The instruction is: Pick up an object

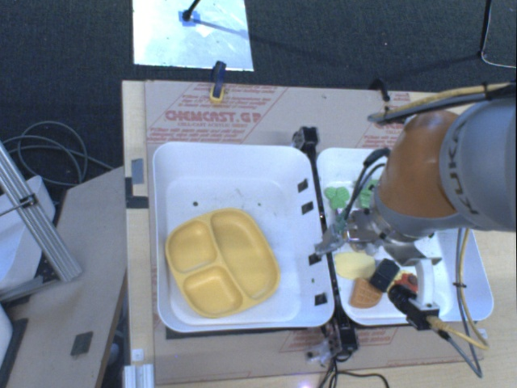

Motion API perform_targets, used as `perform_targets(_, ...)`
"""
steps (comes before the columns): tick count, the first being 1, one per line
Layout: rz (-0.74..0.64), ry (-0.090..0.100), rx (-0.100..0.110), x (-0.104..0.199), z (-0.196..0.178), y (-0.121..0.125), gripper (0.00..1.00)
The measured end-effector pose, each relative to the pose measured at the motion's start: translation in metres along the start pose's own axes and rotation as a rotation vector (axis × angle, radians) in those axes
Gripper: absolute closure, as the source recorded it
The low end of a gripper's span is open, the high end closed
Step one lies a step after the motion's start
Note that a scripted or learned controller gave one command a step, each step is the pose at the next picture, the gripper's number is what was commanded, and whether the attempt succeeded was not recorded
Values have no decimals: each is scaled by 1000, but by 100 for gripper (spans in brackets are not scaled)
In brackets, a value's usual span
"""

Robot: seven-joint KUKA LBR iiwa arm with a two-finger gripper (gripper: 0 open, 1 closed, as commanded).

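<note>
Camera view is showing the gripper [354, 238] hanging over the right bin [483, 299], its opening impossible to tell, beside a pale yellow item [353, 266] crowding an orange item [364, 297]; closing here is probably risking a glancing, slipping grasp.

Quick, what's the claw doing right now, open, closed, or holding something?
Claw: cannot be told from this view; it is low over the right bin.

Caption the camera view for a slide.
Arm over right bin of small items; yellow tray in left bin.
</note>
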State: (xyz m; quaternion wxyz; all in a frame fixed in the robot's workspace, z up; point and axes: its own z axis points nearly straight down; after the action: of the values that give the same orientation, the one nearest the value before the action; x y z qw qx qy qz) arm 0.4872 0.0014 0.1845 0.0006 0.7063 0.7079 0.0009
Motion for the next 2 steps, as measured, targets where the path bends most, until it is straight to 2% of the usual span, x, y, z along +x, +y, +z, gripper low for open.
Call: perform_targets(2, 0, 0, 0, 0, 0, 0, 0)
